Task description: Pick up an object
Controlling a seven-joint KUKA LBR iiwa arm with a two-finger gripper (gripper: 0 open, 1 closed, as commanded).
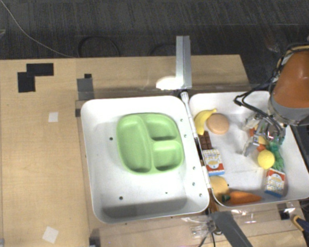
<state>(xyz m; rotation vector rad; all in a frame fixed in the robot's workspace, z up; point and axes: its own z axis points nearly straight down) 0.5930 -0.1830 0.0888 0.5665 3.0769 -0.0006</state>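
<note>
We see two shallow white bins side by side on the tabletop (36, 172), presumably so that things can be lifted from one and dropped in the other. The left bin (101, 151) carries a green divided tray (148, 142), lying flat near its middle. The right bin (238, 177) holds all the small things the task could mean, and most of them crowd against its walls.

Along the left wall we find a yellow banana-like piece (202, 119) touching a tan round thing (217, 124), then a small printed carton (213, 161) below them, a yellow rounded thing (219, 184) in the lower corner and a carrot (244, 197) lying along the near wall. On the right side sit a lemon (266, 159) and, nearer the corner, another small carton (275, 183).

The arm (298, 85) reaches in from the right, its orange band above the wrist, and the pincer (259, 133) hangs over the right part of this bin, just above the lemon. We judge the lemon to be its likely target, since it lies nearest the tips. Whether the pincer is released or clenched we cannot tell: cables and metal parts blur together there, and we see nothing clearly caught in it.
</note>
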